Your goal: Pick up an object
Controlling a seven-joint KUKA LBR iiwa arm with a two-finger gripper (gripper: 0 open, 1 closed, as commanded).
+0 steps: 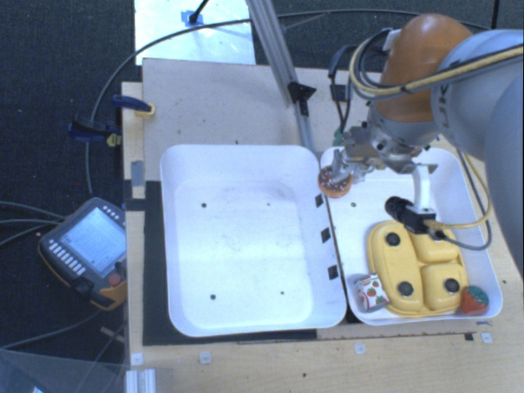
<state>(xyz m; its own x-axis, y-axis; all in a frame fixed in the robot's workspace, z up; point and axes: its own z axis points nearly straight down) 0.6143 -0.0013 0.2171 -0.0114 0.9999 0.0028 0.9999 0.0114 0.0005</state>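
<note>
Brown and round, a small disc-shaped object [335, 184] is sitting at the upper left corner of the right bin [360, 223], right against the rim that the two bins share. The gripper [339, 173] is hanging directly over it, its tip meeting the object's upper right edge. Whether the gripper is clenched on the object or released cannot be told from this angle.

A yellow moulded piece with three black dots [413, 275] is occupying the lower half of the same bin, well apart from the object. A small white-and-red patterned block [370, 292] is resting at that piece's lower left, and a red strawberry-like item [474, 300] is lying at its lower right. The left bin [246, 244] is lying just beside the object, across the shared rim.
</note>
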